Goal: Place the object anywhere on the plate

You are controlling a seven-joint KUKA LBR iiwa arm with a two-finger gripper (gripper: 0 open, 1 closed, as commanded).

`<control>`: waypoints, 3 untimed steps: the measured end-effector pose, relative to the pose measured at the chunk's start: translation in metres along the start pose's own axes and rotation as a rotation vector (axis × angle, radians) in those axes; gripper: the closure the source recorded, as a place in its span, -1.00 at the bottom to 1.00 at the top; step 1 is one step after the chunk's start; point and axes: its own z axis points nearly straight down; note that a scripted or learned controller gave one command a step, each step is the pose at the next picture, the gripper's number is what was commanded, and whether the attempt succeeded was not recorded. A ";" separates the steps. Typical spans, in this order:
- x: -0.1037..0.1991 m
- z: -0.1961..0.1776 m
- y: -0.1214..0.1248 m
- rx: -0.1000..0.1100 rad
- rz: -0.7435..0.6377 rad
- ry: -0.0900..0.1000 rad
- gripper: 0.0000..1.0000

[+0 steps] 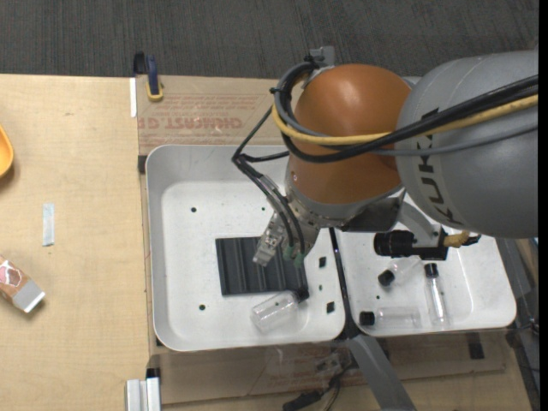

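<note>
the tool (276, 248) hangs over the right half of the plate (244, 272), a dark ribbed slab lying flat in the middle of the bin (180, 229) toward the desk's left edge; i cannot tell whether the tool is apart or together, nor whether anything sits in it; the thing i take for the object, a clear cup (276, 312), lies on its side at the plate's front right corner, touching or just overlapping that edge, i can't say which, with most of it on the bin floor; so i judge the placing not done; to do it well i'd take the cup across its narrow width, lift it clear of the ribs, carry it to the plate's middle and let go low, its axis along the grooves so it won't roll off; clear plastic is light and slippery, so close gently and release slowly; the other bin (479, 289) holds a clear tube (435, 298) and small black bits, well apart from this work; the desk (77, 144) is pale board, with a blue clamp (151, 77) at its back edge, a grey strip (48, 225) and a packet (19, 287) near its left edge; dark carpet lies beyond.
</note>
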 end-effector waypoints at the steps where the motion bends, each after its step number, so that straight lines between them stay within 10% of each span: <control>1: 0.003 0.007 0.005 0.002 0.558 0.000 1.00; 2: -0.015 -0.025 -0.026 0.000 0.543 -0.002 1.00; 3: -0.002 -0.041 -0.002 -0.001 0.038 -0.002 1.00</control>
